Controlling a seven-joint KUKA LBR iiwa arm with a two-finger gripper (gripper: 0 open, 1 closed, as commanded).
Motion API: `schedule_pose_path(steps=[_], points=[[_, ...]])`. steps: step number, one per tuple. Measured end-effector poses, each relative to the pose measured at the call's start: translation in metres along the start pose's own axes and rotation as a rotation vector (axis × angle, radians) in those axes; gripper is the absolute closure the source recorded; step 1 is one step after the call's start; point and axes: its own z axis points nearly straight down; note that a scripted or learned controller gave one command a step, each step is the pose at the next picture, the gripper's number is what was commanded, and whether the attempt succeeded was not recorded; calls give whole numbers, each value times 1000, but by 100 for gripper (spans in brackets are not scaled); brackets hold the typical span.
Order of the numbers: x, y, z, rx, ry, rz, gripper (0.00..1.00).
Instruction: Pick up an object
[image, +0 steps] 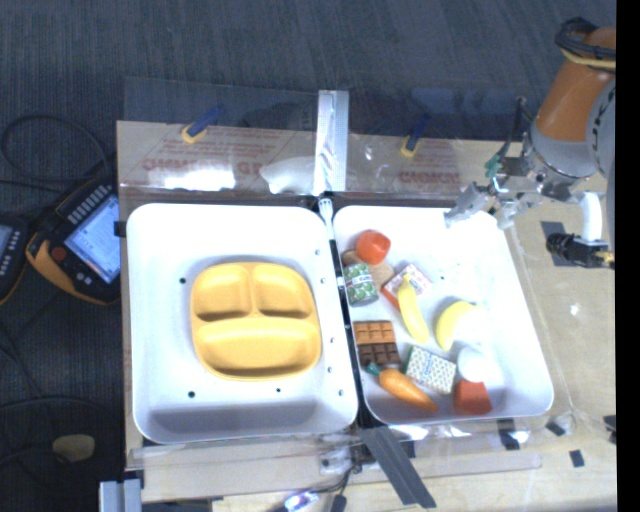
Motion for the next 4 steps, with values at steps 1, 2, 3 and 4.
schedule_pose_path(steps=[1,2,3,4], points=[[31,-35,99,-16,-5,10,0],[-1,-110,104,-28,-3,-107,0],[12,-162,106,-30,-11,-134,0],[10,-181,70,0,2,-129,0]])
